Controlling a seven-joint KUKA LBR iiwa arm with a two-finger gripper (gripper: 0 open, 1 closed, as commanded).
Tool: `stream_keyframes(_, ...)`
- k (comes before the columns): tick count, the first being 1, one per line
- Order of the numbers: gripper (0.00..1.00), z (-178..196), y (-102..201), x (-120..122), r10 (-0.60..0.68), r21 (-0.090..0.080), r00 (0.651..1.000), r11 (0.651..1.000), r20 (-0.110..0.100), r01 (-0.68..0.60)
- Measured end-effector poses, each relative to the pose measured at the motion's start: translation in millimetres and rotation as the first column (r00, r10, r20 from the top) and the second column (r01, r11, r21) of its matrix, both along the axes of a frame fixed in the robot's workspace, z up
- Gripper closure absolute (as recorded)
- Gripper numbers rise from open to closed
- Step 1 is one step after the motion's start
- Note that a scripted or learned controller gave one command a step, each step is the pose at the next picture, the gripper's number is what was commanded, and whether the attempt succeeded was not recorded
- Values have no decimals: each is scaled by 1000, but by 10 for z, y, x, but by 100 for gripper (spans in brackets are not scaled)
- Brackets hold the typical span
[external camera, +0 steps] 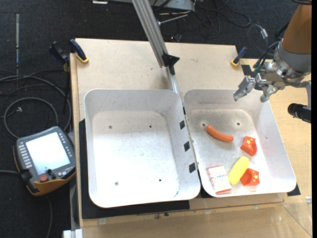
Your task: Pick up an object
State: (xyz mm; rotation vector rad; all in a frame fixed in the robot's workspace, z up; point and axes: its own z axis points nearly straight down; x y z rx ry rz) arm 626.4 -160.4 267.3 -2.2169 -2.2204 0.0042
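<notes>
The arm [301, 31] runs off the frame's right and top edges, while print on the white packet [218, 178] is too small to read.

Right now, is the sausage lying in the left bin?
No, the sausage lies in the right bin, with the red pieces and the yellow item.

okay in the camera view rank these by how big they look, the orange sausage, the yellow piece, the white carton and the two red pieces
1. yellow piece and orange sausage: similar length, the yellow one thicker; too close to rank.
2. white carton: a bit smaller, though it lies nearest the camera.
3. The two red pieces, upper and lower: smallest, alike.
</notes>
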Motion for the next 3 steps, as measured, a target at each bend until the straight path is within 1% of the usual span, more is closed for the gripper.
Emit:
stream_keyframes(1,0,26,2,3,1,-1,1000,1000,3,-1)
stream_keyframes(2,0,-449,-63,43,-3,-1,1000,1000,0,3)
stream_keyframes(3,0,-911,-32,104,1,-1,1000,1000,1,-1)
